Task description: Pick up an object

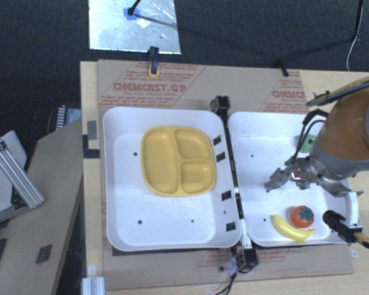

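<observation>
Two shallow white bins sat side by side on the bench, w/ a black divider strip [229,165] between them. The left bin [120,226] held a yellow compartment plate [177,160], three sections, lying flat near bin center. The right bin [258,134] held a yellow banana [290,228] near the front edge and an orange-red tomato [302,216] w/ green top just beside it, approx. touching the banana's upper side. The arm [350,134] reached in from the right, over the right bin's far-right portion. The gripper [277,180] pointed left, low over the bin floor, above-left of the tomato and apart from both objs. Finger state: cannot tell, gap not resolvable; no obj. seen between them.
</observation>
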Tool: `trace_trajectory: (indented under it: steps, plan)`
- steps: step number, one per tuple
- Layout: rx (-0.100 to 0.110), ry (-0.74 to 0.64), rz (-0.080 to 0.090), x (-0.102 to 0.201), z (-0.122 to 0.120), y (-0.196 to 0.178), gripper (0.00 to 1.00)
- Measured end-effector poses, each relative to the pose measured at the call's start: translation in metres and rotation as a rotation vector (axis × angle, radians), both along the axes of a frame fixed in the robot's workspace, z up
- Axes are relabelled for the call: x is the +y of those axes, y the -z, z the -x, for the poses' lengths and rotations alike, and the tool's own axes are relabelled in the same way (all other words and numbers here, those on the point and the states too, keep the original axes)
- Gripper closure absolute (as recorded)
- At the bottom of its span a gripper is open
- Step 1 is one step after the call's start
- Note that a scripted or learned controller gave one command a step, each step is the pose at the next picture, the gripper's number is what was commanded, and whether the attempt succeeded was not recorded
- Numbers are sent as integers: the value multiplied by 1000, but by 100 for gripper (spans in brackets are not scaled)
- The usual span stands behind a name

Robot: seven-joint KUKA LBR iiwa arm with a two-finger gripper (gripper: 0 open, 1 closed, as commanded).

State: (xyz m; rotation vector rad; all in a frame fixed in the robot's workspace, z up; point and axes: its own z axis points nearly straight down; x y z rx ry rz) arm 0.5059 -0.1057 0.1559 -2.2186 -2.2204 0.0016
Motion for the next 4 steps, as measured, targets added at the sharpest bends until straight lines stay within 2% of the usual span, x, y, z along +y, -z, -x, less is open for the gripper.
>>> trace_trajectory:
  steps: [1, 2, 3, 4]
  plan:
    - [1, 0, 0, -7, -6, 57, 0]
    - [-2, 0, 1, -7, -6, 72, 0]
    - [-5, 1, 1, -7, -7, 61, 100]
    - [-9, -1, 3, -17, -13, 6, 100]
